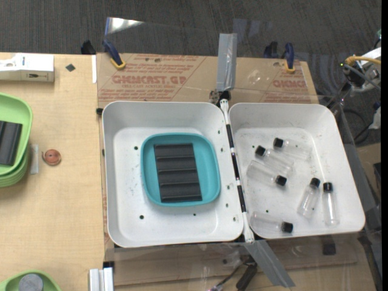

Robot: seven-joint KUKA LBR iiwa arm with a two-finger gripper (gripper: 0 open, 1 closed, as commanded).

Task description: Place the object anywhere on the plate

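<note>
Well, my plate (209,165) sits in the left bin (115,162); vials (306,202) lie right. Cardboard (151,77) lettering perhaps reads "GHMCAST". My pincer's state I cannot tell.

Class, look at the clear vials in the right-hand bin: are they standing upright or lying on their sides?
Lying down. Each vial shows its full length along the floor of the right bin, black cap at one end.
</note>
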